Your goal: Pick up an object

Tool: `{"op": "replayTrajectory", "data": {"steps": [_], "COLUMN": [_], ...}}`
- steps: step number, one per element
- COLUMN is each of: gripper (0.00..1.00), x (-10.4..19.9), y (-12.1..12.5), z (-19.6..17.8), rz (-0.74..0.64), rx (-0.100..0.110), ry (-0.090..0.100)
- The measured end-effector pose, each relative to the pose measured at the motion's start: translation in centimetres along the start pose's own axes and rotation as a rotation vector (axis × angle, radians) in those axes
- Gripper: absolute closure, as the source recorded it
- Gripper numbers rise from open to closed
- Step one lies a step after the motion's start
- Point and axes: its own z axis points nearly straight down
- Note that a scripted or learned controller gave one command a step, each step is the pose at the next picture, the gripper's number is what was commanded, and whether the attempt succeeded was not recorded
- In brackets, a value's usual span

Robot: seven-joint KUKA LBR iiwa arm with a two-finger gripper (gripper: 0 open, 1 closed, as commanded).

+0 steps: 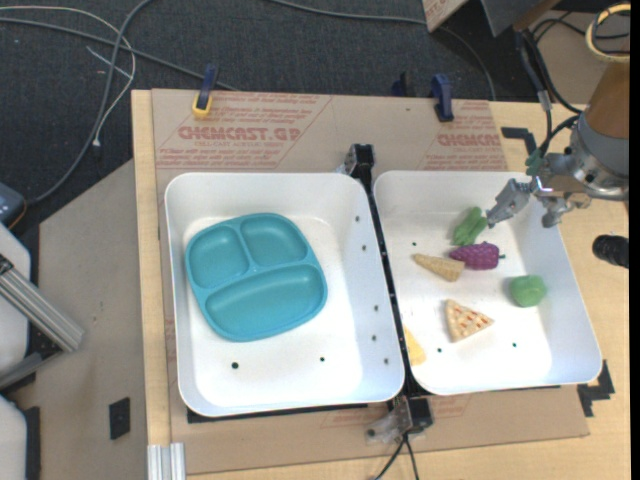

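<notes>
My gripper (527, 200) hangs over the right bin (570, 368), jaws open, holding nothing. I think I am at the reach step. The nearest toy is the green veggie (468, 225), just beside my 2 fingers, touching the purple grapes (477, 256). Next I need to drop lower, get around the veggie, then squeeze.

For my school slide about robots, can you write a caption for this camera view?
Robot gripper hovers over toy food in the right bin, by a green vegetable; a teal plate sits in the left bin.
</notes>
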Motion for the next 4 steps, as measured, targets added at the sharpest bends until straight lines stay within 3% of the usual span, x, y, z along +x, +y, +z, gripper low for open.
{"op": "replayTrajectory", "data": {"steps": [1,4], "gripper": [0.00,0.00], "x": [0.1,-0.2], "y": [0.2,1.3], "z": [-0.8,13.5], "rz": [-0.003,-0.004], "rx": [-0.014,-0.013], "ry": [-0.003,-0.002]}}
